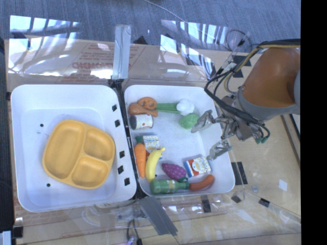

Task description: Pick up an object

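Milk carton [197, 165] | near right bin [168, 93] edge | fingers [203, 121] spread above

Bare floor shows mid-frame in the right bin [171, 93]; toys crowd its left wall and lower edge, the milk carton [197, 166] nearby.

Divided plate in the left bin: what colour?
Yellow; the plate shows plainly in the camera view.

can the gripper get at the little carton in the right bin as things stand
Probably yes: the gripper, fingers apart, hangs just above the carton, whose top is uncovered, though the grapes and sausage crowd its sides.
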You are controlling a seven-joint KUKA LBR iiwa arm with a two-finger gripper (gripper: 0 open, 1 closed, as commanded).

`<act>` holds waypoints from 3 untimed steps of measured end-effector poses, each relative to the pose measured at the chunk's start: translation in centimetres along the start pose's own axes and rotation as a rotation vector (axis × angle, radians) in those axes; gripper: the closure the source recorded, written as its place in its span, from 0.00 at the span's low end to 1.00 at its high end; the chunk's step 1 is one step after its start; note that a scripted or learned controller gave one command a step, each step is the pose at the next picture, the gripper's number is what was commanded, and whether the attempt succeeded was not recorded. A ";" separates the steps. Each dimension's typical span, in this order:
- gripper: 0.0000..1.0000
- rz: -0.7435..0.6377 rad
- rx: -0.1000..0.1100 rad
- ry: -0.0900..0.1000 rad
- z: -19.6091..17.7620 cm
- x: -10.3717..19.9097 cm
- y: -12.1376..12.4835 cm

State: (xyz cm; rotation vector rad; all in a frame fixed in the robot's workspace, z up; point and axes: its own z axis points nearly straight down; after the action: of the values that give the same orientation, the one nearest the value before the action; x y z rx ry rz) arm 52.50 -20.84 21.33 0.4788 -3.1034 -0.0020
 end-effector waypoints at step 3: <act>0.00 -0.033 0.002 -0.003 12.1 -8.1 -2.8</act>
State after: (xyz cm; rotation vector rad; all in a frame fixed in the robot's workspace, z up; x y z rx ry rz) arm 61.06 -21.00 9.23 0.5309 -3.0986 0.0002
